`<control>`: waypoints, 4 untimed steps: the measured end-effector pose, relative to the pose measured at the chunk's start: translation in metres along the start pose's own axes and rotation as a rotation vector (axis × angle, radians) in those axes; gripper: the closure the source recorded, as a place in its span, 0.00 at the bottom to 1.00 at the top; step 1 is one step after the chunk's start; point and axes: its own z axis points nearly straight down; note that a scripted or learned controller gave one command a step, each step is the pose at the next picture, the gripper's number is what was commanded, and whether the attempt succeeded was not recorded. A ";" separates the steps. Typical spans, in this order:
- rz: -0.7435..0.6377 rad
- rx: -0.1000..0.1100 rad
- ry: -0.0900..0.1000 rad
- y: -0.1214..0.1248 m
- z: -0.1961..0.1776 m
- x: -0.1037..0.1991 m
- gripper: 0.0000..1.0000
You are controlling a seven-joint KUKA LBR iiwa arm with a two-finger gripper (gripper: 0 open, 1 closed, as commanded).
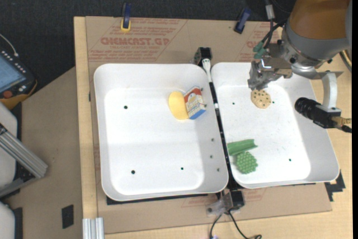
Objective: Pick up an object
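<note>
My gripper (259, 84) hangs over the upper part of the right bin (313, 165), directly above a round tan cookie (261, 99) with dark chips. The cookie lies just below the fingertips; whether they touch it I cannot tell. A green broccoli-like piece (244, 156) rests near the right bin's lower left. In the left bin (140, 170) a yellow lemon (177, 104) lies against a small red, white and blue carton (194, 103).
A black cylindrical part (313, 110) juts over the right bin's right side. Cardboard (151, 36) underlies both bins, with blue clips at its far edge. A black divider strip (215, 115) runs between the bins.
</note>
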 end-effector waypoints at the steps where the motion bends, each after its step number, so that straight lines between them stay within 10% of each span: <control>1: -0.004 0.009 0.002 0.002 -0.025 0.070 1.00; 2: 0.002 0.018 0.001 -0.057 -0.047 0.077 1.00; 4: 0.002 0.010 0.000 -0.067 -0.126 0.133 1.00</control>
